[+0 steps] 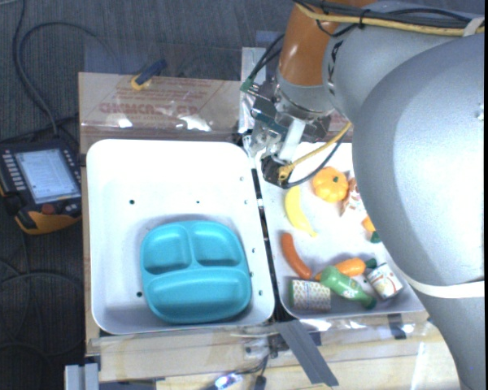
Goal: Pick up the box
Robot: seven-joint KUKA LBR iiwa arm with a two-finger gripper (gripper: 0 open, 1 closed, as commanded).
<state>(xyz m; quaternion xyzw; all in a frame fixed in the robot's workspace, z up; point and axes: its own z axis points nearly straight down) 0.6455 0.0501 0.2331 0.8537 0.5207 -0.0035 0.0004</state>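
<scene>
tray point(197, 270) in left bin point(146, 185), box point(311, 295) before banana point(299, 212) in right bin point(333, 234)

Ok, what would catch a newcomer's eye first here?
The big grey arm looms over the right bin, its gripper at the far edge between the bins. Then the teal divided tray in the left bin, and the yellow banana in the right one.

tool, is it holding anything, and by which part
Cannot be told. The tool hangs over the far corner of the right bin; the box lies apart at its near edge.

Robot lab: teach pendant point(37, 179), cables point(26, 49)
</scene>
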